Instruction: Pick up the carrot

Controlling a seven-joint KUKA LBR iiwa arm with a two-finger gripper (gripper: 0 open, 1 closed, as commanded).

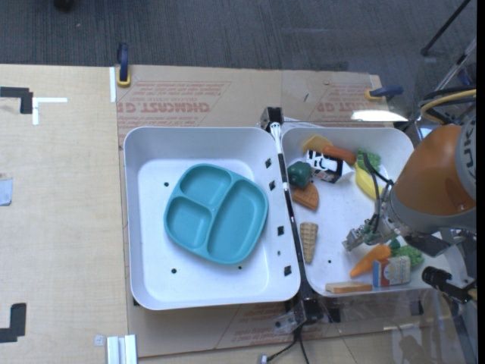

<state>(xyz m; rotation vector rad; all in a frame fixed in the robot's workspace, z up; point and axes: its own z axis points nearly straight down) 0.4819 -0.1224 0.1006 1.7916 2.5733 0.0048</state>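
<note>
In the camera view, look to the right bin (345,133), toward its near right corner: the carrot (369,260) lies there on the bin floor, an orange toy with a leafy green top (408,255). Its long axis runs on a slant, the pointed tip toward the near edge and the bin's middle, the green end toward the right wall. The claw (362,236) hangs just above and to the far side of the carrot's middle, its metal tips close to the orange body, but you cannot tell from here whether they touch it or whether the claw is wide or narrow; nothing shows between them, so don't count the carrot as held. The relation that matters for you: the carrot sits just nearward of the claw, so the coming move should be a short drop toward the near edge, with the closing line set across the slanted axis. Mind the crowding: a small carton (392,271) lies touching or just beside the carrot's thick end, and a flat wooden block (348,287) lies along the near wall just below the tip. The blue divided plate (216,214) in the left bin (151,275) is well apart.
</note>
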